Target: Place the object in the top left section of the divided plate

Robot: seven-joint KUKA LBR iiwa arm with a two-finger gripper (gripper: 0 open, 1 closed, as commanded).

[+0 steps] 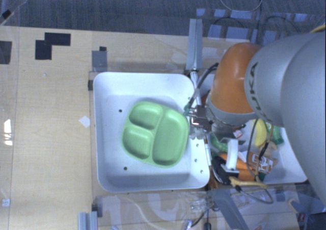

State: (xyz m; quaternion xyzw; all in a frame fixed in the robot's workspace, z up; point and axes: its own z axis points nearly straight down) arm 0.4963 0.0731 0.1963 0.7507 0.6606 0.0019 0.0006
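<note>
One smooth green plate (155, 133) with three rounded dips sits in the left white bin (109, 122), just left of the arm (265, 81). The claw is hidden; I cannot tell its state.

Pale wooden bench top (46, 137), smooth and light tan. Bearing two shallow white plastic bins side by side: left bin (109, 168) near the middle, right bin (293, 165) largely hidden under the arm. Black rectangular marks (51, 44) stuck flat near the far left edge.
</note>
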